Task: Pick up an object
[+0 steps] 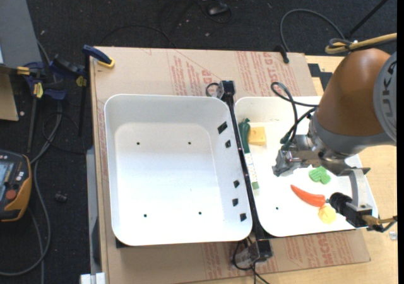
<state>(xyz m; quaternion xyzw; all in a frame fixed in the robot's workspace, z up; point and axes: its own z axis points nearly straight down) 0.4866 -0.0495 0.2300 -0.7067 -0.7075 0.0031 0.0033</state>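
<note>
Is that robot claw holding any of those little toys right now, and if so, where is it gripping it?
Nothing shows between the fingers of the gripper. It hangs over bare floor of the right bin, apart from the green piece, orange piece and yellow block.

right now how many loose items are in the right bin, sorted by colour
yellow: 2, a block near the divider and a small piece at the front
green: 1, a piece beside the gripper
orange-red: 1, a long curved piece
total: 4
</note>
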